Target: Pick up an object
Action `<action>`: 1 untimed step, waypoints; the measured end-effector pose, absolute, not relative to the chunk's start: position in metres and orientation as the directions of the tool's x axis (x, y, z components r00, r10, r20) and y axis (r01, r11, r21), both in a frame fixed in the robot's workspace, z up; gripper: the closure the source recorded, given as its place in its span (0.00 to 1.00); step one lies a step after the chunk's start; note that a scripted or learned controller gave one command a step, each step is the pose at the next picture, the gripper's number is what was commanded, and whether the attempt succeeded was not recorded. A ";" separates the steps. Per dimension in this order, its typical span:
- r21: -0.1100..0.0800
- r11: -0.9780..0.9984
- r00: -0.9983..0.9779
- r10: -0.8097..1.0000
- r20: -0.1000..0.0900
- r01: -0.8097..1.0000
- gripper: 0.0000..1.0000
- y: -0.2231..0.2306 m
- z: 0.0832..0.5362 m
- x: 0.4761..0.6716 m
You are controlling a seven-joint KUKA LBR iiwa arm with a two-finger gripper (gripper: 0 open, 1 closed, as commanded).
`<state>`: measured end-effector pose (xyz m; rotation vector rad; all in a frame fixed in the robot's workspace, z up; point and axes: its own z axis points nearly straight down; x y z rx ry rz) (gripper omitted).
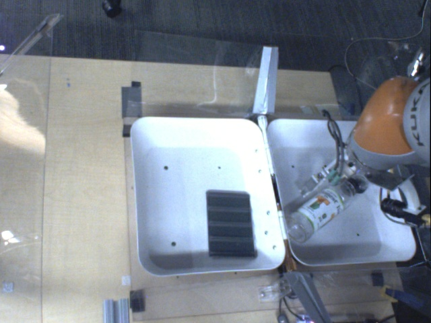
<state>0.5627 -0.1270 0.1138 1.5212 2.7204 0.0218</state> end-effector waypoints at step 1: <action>0.011 0.414 -0.414 0.910 -0.005 0.910 0.00 -0.106 0.089 0.598</action>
